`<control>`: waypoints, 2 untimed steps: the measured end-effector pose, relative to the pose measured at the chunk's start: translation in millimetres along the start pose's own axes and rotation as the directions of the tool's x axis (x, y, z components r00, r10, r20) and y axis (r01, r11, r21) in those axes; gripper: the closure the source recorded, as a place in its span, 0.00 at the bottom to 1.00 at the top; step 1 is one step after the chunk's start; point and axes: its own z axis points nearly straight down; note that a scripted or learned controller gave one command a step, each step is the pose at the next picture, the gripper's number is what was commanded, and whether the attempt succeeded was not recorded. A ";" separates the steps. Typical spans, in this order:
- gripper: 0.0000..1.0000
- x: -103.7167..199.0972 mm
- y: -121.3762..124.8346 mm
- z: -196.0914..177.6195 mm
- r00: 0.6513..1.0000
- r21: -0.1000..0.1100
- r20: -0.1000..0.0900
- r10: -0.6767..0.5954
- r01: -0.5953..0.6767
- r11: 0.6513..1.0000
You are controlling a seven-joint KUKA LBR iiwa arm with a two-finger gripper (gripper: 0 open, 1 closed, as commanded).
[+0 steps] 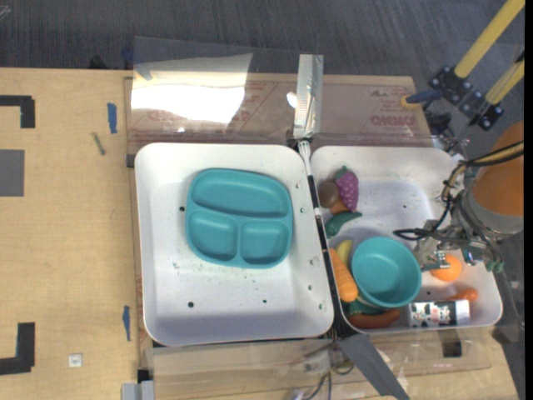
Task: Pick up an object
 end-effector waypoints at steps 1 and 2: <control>1.00 -2.0 18.7 -1.0 0.993 0.007 0.005 -0.114 0.114 0.993; 1.00 20.7 29.2 -1.2 0.982 0.004 0.005 -0.191 0.191 0.982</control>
